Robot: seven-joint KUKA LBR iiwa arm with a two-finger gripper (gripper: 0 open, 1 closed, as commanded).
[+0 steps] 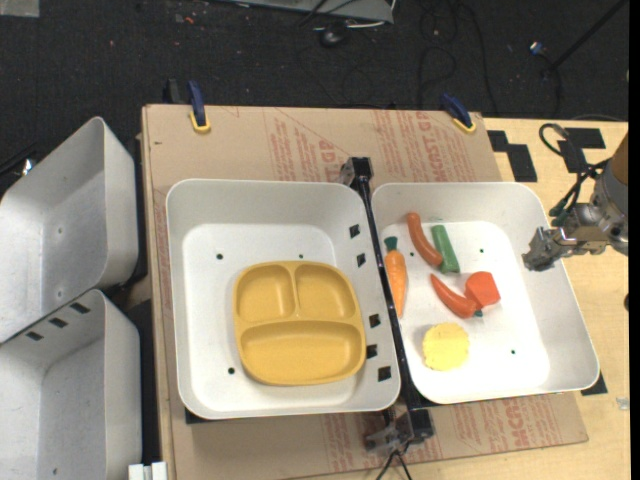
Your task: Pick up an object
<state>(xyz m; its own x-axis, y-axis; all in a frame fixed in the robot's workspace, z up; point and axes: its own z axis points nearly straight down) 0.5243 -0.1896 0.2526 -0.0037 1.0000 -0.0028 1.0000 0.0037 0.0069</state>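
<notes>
The right bin (530,353) holds several toy foods. An orange carrot (397,279) lies along its left wall. A brown sausage (422,240) and a green piece (445,249) lie side by side near the back. A red pepper (453,296) touches a red-orange block (483,288) in the middle, and a yellow round piece (445,347) sits near the front. My gripper (541,252) hangs at the bin's right rim, to the right of the red-orange block and apart from every object.
The left bin (200,218) holds a yellow divided plate (298,322). A black divider (378,268) runs between the two bins. Two white containers (60,298) stand off the bench at the left. Cables trail by the arm at the right edge.
</notes>
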